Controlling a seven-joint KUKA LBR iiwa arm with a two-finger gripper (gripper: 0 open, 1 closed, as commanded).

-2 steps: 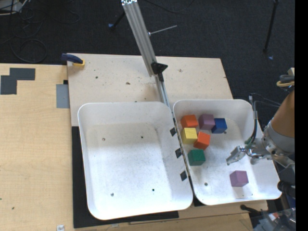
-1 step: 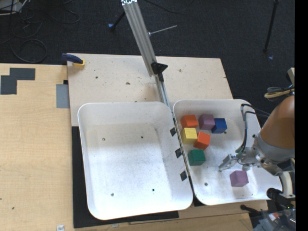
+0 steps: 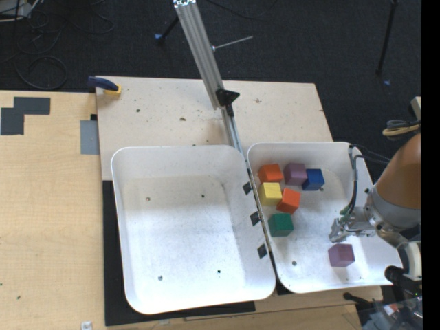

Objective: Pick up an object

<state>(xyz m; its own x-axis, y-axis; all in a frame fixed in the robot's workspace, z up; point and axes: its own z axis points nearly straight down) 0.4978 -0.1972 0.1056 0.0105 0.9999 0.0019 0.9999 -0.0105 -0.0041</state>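
A: Okay, quick pass. Gripper (image 3: 342,229) sits low over the right bin (image 3: 330,151), near that bin's right wall, arm coming in from the right with the orange band above it.

B: Fingers?

A: Can't tell how far apart they are, too small and blurry. Nothing visibly between them.

B: Closest object?

A: Purple cube (image 3: 341,255), just below the gripper toward the camera, on the bin floor. Close, but whether they touch is unclear.

B: Other cubes?

A: All clustered to the gripper's left, well apart from it, by the divider side of the bin. Green cube (image 3: 280,223) is nearest, roughly level with the gripper. Beyond it, up and left: an orange cube (image 3: 289,200), yellow cube (image 3: 271,192), a second orange cube (image 3: 270,173), a mauve cube (image 3: 295,173) and a blue cube (image 3: 314,179). They sit bunched, several touching.

B: Left bin?

A: Left bin (image 3: 137,158) is far left of the gripper, past the divider.
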